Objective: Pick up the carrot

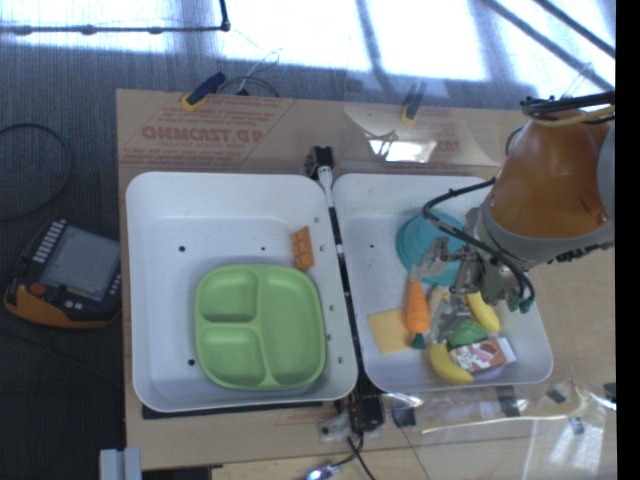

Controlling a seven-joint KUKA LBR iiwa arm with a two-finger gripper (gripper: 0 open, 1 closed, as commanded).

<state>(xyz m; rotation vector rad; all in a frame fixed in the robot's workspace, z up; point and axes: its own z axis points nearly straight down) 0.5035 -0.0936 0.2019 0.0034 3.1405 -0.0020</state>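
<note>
With the pincer (455, 293), its state impossible to tell, just right of the carrot (417, 308) at right-centre, crowding bananas (450, 363) risk a wrong grab.

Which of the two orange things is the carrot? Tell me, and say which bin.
The carrot is the tapered one with a green tip in the right bin, beside the yellow slice. The other orange piece is a flat block in the left bin.

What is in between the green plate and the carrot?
In the camera view, the bins' white walls and a yellow square lie between the green plate and the carrot.
</note>
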